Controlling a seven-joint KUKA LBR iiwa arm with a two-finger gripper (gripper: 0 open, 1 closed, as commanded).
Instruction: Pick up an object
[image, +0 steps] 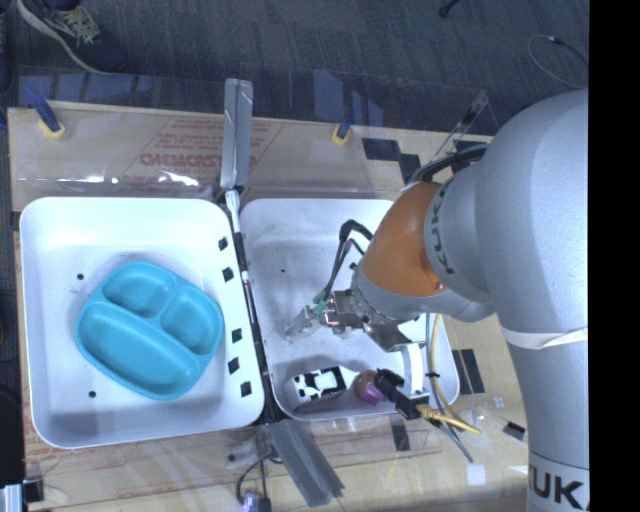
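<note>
1. Grey arm (520, 230) bulk, closest to the lens, fills the three o'clock side of the view, its orange band (405, 250) sitting above the wrist as it leans over the right bin (270, 230).
2. Its hand (305, 323) hangs low over the middle of that bin, pointing toward nine o'clock. Whether it is spread or pressed together, I cannot tell, since the tips blur against the white floor. Nothing visibly sits in it.
3. Candidate objects lie at the six o'clock end of the right bin: a black-and-white object (318, 384) and, just beside it toward three o'clock, a small purple object (366, 388). Both rest against the near wall, probably because loose things slide to the edge of a shallow bin.
4. From the hand, the black-and-white object lies toward six o'clock, near but apart; the purple one is toward five o'clock, partly under the wrist.
5. In the left bin (40, 300), a blue divided tray (150, 328) lies flat at the centre, well apart from the hand at nine o'clock.
6. Both bins rest side by side on the tabletop (130, 150). Judging by this, the grasp is not yet made.
</note>
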